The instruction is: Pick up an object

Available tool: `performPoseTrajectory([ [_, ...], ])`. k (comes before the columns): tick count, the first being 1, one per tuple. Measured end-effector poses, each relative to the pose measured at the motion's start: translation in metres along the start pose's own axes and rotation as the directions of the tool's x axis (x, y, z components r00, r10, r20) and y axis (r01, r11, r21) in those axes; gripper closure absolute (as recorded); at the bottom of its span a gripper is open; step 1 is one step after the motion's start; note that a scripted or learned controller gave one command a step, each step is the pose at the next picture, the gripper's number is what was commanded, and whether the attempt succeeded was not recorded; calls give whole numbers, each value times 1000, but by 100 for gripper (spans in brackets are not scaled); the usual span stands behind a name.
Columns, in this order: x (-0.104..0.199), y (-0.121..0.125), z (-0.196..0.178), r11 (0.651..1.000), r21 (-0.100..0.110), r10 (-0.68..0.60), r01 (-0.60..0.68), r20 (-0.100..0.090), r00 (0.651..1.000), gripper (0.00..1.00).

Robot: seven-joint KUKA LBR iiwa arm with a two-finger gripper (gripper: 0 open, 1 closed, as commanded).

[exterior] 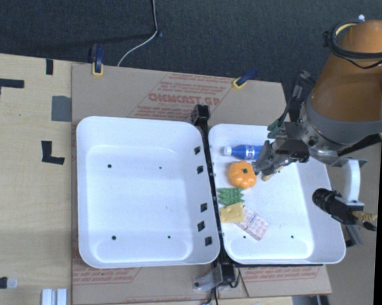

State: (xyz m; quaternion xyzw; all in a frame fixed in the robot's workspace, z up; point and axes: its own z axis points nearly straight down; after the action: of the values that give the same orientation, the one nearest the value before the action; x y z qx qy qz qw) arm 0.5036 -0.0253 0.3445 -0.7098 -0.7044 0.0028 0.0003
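cardboard sheet (175, 96) — tan bench (21, 190), dark backdrop (70, 12)

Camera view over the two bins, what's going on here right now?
A grey and orange robot arm reaches in over the right bin, its gripper low beside a small orange pumpkin and a blue bottle. Nothing can be seen between its fingers. A green item, a yellow item and a small printed packet lie nearer the front of that bin. The left bin sits alongside.
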Motion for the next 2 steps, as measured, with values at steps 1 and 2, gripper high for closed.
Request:
performPoseTrajectory([
  [1, 62, 7, 37, 1000, 2, -14, 14, -4, 1000, 100],
  [2, 31, 63, 8, 1000, -8, -8, 8, -2, 1000, 100],
])
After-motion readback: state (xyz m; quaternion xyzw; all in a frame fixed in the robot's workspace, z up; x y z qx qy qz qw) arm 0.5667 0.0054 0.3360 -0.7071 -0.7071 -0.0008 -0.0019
